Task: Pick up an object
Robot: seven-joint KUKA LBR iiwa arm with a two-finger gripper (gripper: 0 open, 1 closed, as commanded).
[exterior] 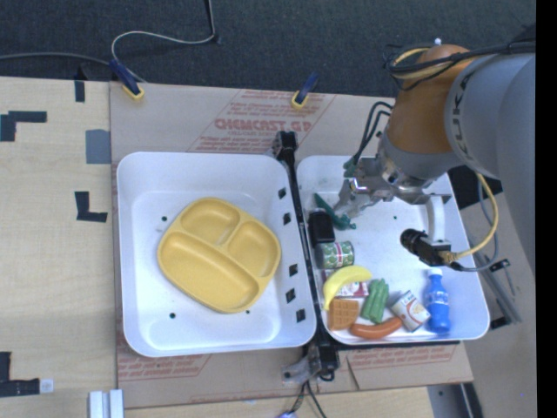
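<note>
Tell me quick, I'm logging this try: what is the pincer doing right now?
Pincer: low over the right bin, beside a small green object; open or closed cannot be told, and no hold is evident.

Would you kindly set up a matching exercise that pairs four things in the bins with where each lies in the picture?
Things:
1. yellow tray
2. blue bottle
3. banana
4. small can

Places:
A. near corner of the right bin, at its right side
B. middle of the left bin
C. by the divider, just above the banana
D. just below the can, above the waffle piece

Pairs: 1-B, 2-A, 3-D, 4-C
</note>
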